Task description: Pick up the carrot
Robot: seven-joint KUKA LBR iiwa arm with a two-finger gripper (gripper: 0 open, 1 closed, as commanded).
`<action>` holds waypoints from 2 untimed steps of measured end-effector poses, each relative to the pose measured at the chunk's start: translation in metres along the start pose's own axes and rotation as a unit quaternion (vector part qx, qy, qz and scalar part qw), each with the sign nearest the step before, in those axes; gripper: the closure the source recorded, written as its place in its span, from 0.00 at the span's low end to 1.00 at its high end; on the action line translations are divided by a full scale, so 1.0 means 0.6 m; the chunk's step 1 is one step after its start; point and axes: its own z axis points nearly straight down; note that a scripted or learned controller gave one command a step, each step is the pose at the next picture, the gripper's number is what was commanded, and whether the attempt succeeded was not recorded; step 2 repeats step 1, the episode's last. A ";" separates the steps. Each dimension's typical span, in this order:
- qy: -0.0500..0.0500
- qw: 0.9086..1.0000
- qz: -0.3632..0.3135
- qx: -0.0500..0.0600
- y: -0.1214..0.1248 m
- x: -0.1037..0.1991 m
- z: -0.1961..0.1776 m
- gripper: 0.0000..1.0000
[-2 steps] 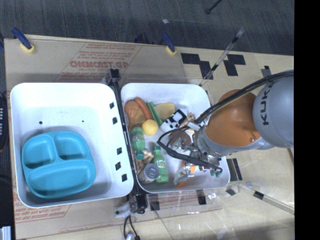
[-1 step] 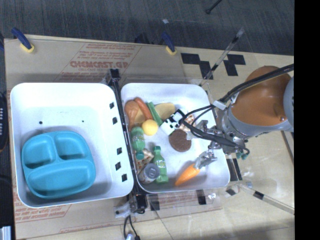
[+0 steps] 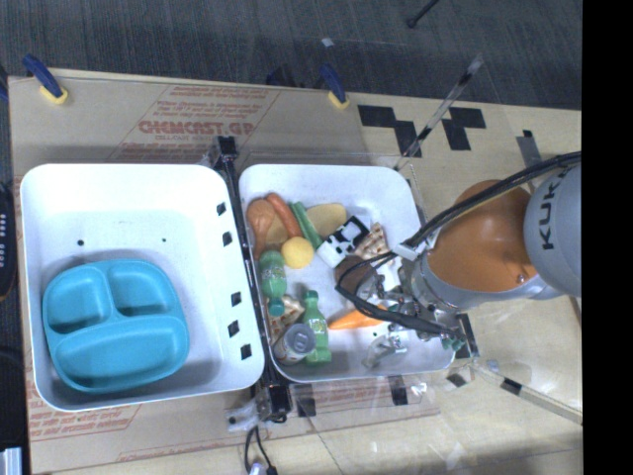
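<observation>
Orange and slim, the carrot [image 3: 353, 320] is lying low in the right bin [image 3: 396, 188], just right of a green bottle [image 3: 315, 329] and partly tucked under the arm's cables. The pincer [image 3: 391, 338] is hanging over the bin's lower right part, just beside the carrot; whether it is spread or pressed together I cannot tell. A lemon [image 3: 298, 253] is sitting higher up among other toy food. A blue tray [image 3: 114, 323] is resting in the left bin [image 3: 59, 191].
</observation>
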 end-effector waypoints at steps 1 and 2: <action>0.000 0.999 0.032 -0.001 0.072 -0.010 0.000 0.00; 0.000 0.999 0.032 -0.001 0.072 -0.010 0.000 0.00</action>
